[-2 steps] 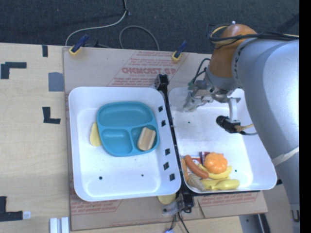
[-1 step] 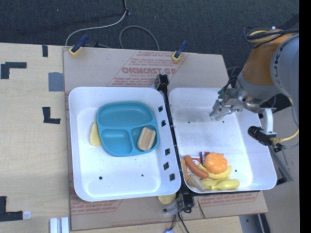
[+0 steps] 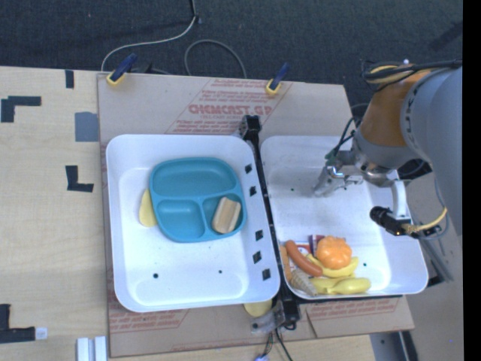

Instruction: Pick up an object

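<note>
Note that the tool [image 3: 328, 184] hangs over bare bin floor; grip state indeterminate. The toy food pile [image 3: 327, 265] remains unpicked.

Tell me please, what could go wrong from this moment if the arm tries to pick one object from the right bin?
1. The toy foods lie heaped together in the right bin's near corner: orange fruit, sausage and banana touch, so closing on one may nudge or drag its neighbours.
2. The gripper hangs over bare bin floor, apart from the pile; closing here would probably catch nothing.
3. The pile sits by the bin wall, so a descent there may strike the rim.
</note>
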Controlling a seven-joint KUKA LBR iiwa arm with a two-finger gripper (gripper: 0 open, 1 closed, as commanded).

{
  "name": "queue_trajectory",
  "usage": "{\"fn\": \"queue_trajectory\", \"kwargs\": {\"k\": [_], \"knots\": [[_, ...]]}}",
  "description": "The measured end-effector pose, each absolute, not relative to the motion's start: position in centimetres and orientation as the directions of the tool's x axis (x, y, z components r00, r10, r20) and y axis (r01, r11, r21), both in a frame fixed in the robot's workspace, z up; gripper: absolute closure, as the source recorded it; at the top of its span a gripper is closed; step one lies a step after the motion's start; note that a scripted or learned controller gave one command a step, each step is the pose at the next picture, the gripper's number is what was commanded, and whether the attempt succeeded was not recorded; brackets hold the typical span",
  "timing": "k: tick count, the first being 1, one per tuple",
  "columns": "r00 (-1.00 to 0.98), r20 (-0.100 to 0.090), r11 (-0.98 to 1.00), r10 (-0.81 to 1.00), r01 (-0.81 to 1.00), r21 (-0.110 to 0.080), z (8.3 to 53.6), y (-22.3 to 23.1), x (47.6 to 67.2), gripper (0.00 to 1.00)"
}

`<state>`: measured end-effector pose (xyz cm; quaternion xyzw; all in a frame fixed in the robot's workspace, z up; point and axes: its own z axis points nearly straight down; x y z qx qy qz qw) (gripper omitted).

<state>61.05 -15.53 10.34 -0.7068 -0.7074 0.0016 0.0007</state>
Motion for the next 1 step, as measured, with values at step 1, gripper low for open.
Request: {"fn": "queue_trajectory", "kwargs": {"k": [1], "knots": [[-0.004, -0.004, 0.004, 1.000, 1.000, 0.004, 8.61, -9.55, 60.72, 1.00]]}}
